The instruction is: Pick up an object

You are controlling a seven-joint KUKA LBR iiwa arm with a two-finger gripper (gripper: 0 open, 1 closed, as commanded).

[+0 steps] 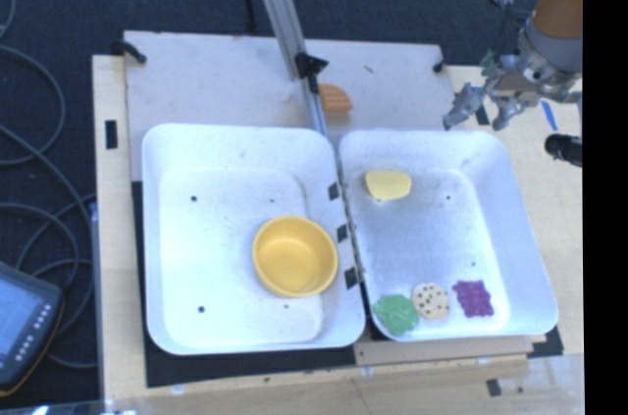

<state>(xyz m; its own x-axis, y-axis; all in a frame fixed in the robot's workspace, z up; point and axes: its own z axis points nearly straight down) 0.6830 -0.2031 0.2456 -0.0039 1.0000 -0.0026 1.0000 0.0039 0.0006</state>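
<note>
- Several candidate objects are seen in the right bin (510,207), which is taken here as the landmark.
- A pale yellow, flattish piece (388,184) is found lying in the far left part of the right bin, close to its left wall.
- A green leaf-like piece (395,312), a round cookie with dark spots (430,300) and a purple bunch-shaped piece (474,298) are lined up along the near wall of the right bin; the green piece and the cookie are touching or nearly so, and the purple piece is set just beside the cookie.
- A yellow bowl (294,255) is placed upright in the left bin (177,207), in the part nearest the right bin's left wall.
- The gripper (481,112) is seen above the far right corner of the right bin, just outside its rim, well apart from every piece inside.
- Its two fingers are spread apart, and nothing is seen between them.
- The grey arm with its orange band (561,1) is seen rising beyond the right bin's far right corner.
- An orange object (335,99) is partly seen on the board beyond the right bin's far left corner, beside a slanted metal rail (280,1).
- A tablet-like device (25,325) and loose cables (39,109) are seen on the dark floor far beyond the left bin.
</note>
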